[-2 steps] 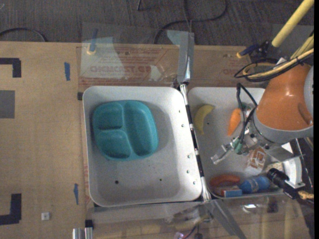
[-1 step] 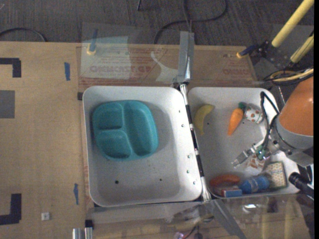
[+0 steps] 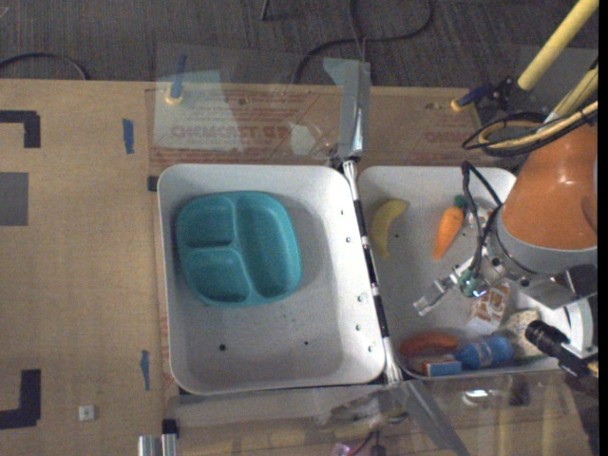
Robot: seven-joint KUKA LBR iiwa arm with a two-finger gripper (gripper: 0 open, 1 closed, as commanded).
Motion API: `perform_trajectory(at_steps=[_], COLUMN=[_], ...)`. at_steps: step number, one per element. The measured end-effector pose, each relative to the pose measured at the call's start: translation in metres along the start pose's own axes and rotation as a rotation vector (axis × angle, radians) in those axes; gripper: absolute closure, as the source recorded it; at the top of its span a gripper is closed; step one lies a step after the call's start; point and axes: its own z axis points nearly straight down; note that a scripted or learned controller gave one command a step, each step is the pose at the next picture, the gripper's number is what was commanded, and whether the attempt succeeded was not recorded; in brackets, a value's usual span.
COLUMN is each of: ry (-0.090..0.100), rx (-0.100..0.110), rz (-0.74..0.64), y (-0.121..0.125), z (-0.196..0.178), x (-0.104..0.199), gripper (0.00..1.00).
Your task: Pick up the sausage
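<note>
A: What sits at the left?
B: A teal plastic plate with sections (image 3: 237, 246) in the left white bin (image 3: 190, 359).
A: And the red rounded sausage (image 3: 429, 342)?
B: Lower right, by a blue bottle (image 3: 484, 352). The metal gripper (image 3: 432, 297) hangs just above it, fingers parted, holding nothing.

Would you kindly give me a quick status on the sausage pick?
Gripper low in right bin, holding nothing. Sausage at bin's near edge, untouched. Blue bottle right beside it.
</note>
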Motion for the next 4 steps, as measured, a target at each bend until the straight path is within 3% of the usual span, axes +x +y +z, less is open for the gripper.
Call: perform_trajectory(at_steps=[1,2,3,4], ry=[-0.002,0.002,-0.002,-0.001], rx=[-0.002,0.001,-0.003,-0.003], rz=[-0.262,-0.255,-0.250,-0.250], y=[0.008,-0.018,-0.018,-0.018], z=[-0.036,0.049,0.038,0.038], x=[-0.035,-0.038,-0.040,-0.040], gripper=[0.00,0.00,1.00,0.00])
